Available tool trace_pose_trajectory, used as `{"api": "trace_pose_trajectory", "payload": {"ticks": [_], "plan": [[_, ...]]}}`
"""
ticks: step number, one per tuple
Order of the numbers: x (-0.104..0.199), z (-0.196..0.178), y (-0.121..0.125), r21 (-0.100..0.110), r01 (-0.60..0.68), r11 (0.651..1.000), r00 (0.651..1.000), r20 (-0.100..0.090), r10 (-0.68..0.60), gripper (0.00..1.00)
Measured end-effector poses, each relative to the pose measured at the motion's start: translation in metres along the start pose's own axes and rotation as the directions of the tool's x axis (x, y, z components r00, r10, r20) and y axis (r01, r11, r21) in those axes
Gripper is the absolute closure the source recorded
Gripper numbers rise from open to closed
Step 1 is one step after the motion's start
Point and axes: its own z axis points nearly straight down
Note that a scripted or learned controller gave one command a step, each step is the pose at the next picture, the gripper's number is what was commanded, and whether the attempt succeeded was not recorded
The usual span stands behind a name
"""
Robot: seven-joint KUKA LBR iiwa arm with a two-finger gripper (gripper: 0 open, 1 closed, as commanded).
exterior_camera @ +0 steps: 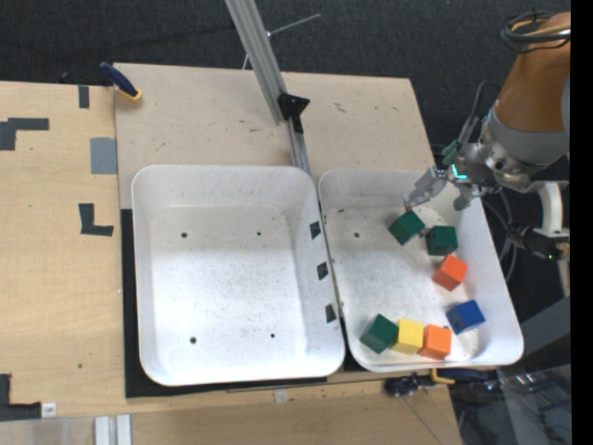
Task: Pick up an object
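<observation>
The bench (232,109) carries two white bins. The left bin (148,248) sits by the right bin (496,290), which holds every block. The gripper (443,189) hangs over the right bin's far edge, its fingers spread apart around nothing, just above a dark green block (405,227). Another green block (441,240) lies beside it, an orange block (450,272) nearer, a blue block (465,315) nearer still. Green (378,333), yellow (409,336) and orange (435,341) blocks line the near edge.

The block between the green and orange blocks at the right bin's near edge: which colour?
Yellow block, in the camera view.
</observation>
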Motion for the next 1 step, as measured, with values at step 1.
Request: {"api": "trace_pose_trajectory", "payload": {"ticks": [1], "plan": [[0.0000, -0.0028, 0.0008, -0.005, 0.001, 1.000, 1.000, 0.001, -0.001, 0.00]]}}
